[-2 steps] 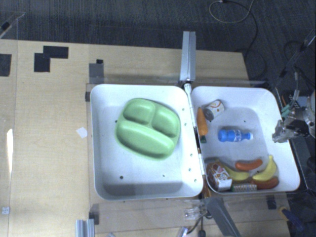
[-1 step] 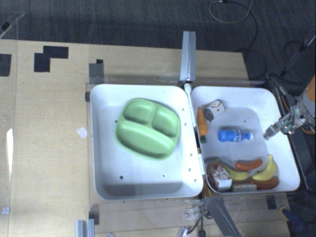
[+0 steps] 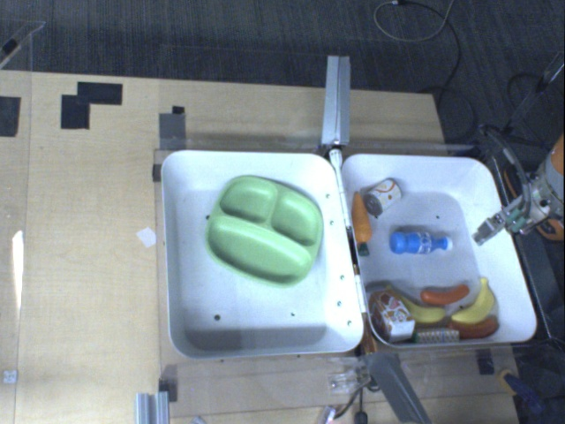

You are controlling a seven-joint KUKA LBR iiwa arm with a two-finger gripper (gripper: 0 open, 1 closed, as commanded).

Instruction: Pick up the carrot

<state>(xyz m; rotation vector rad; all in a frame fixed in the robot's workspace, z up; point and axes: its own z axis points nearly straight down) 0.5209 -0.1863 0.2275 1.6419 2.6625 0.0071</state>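
Observation:
The carrot is a slim orange piece lying lengthwise against the left wall of the right bin, near the divider between the two bins. My gripper hangs over the right bin's right edge, well to the right of the carrot and apart from it. A blue bottle lies between the two. Nothing shows in the gripper.
A small tilted can lies just right of the carrot's top end. At the right bin's front are a banana, a red sausage and a printed packet. A green divided plate lies in the left bin.

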